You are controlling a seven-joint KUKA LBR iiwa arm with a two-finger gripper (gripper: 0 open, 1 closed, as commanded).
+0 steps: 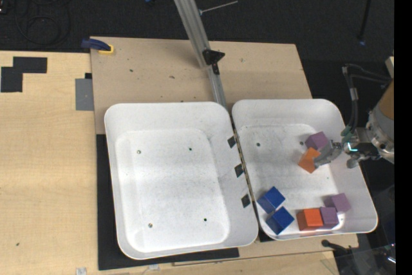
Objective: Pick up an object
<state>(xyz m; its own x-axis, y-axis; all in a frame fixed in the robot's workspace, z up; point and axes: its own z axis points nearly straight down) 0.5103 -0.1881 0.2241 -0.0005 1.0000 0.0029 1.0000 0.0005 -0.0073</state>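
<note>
**A grasp that could go wrong at the right bin's far side**

Plainly, the two-finger metal gripper (331,152) sits low over the right shallow white plastic bin (283,114), toward its right rim, and its tip is touching or nearly touching a small orange cube (309,160) with a small purple cube (317,140) just behind it. Whether the fingers are apart or together cannot be told; they merge with the two blocks, and neither block is clearly between them.

The risk, as I judge it, is a crowded grasp: the orange and purple cubes lie against each other, so a closing finger may land on the seam, shove one aside, or pinch a corner that slips out on the lift. The orange cube looks tilted, which would make a flat hold harder.

Other candidates lie well apart along the near edge: two dark blue cubes (275,208) by the near left corner, an orange block (312,218) and two more purple blocks (335,209) toward the near right corner. The left shallow white plastic bin (122,119) holds nothing to disturb.
</note>
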